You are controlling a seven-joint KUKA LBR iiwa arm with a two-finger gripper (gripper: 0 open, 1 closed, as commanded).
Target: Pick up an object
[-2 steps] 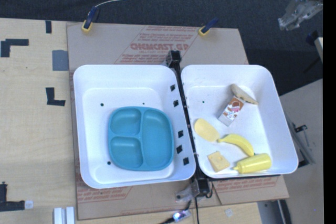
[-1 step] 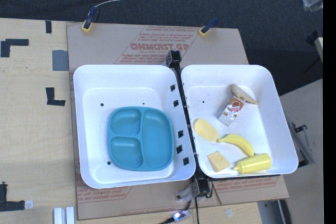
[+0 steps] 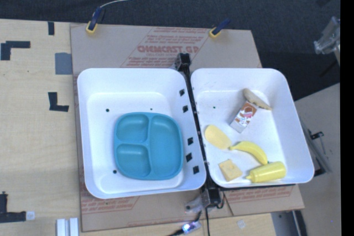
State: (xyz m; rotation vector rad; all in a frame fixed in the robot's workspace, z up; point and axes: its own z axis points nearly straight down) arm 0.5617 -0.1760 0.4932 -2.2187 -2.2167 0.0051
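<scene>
The right bin (image 3: pixel 293 119) holds several small objects. A small red and white carton (image 3: pixel 243 117) lies near its middle, with a tan rounded piece (image 3: pixel 258 98) touching its upper end. A pale yellow flat piece (image 3: pixel 217 137) lies left of a banana (image 3: pixel 251 151). Along the front wall sit a tan square block (image 3: pixel 229 169) and a yellow bottle-like object (image 3: pixel 266 172) lying on its side. In the left bin (image 3: pixel 94 119) a blue divided plate (image 3: pixel 148 145) lies flat.
Both bins rest on a cardboard sheet (image 3: pixel 166 47) held by two clamps at the back. A black clip strip (image 3: pixel 189 113) joins the bins in the middle. A grey metal part (image 3: pixel 326 38) shows at the right edge, above the right bin.
</scene>
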